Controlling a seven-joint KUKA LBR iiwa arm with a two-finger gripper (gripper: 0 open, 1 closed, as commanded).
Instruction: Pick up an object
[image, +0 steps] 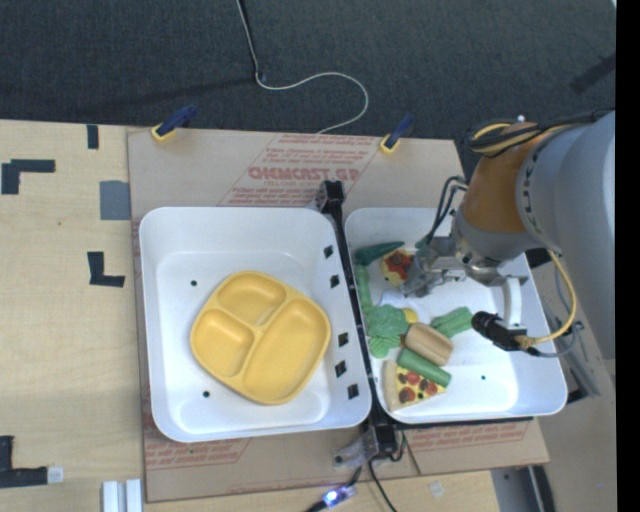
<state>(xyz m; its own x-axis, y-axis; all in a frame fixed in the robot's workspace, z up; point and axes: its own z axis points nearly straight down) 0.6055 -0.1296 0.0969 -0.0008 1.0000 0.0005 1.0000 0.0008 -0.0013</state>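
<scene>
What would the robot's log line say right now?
arm: over right bin | gripper: low by toy food | yellow plate: left bin | pick: not seen

yellow divided plate (261, 337) in a white bin (160, 300); green toy foods (385, 322) (one pizza slice (412, 384) red-dotted); orange-banded grey arm (520, 195)

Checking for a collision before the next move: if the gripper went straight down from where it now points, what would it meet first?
Probably the red and yellow toy food piece just beside the gripper, or the right bin floor next to it; depth is unclear from above.
</scene>
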